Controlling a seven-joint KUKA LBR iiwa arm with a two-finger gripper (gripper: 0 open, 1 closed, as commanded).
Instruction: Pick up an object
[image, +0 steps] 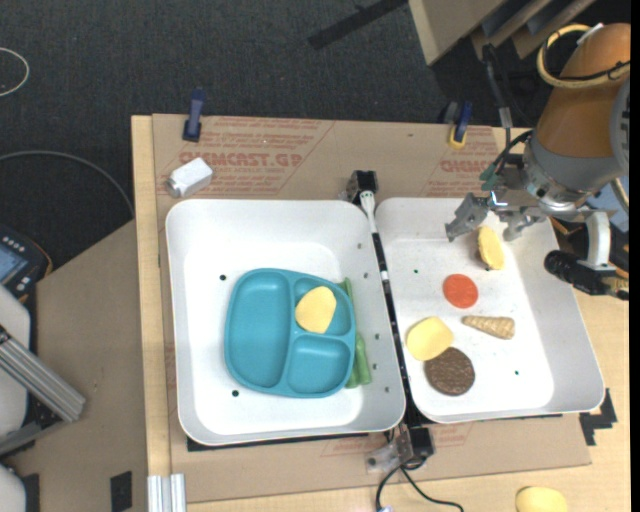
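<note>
Here, the gripper is hanging over the far part of the right bin, with its two grey fingers spreading wide apart to the left and to the right. A pale yellow piece is lying just below the space between the fingers, upright along the bin floor and slightly tilted; it is looking very near to the fingers, but I cannot tell if they are touching it, and they are not closing on it. Nothing is sitting between the fingers.

Going further from the gripper, a red round piece is lying near the yellow piece, toward the middle of the right bin. Beside it, nearer to the camera, a beige cone is lying on its side. A bigger yellow piece is resting left of the cone, and a brown round cookie is touching it at its near edge.

In the left bin, a blue divided plate is lying, with a yellow food piece in its upper right compartment and a green strip just beside its right edge.
</note>
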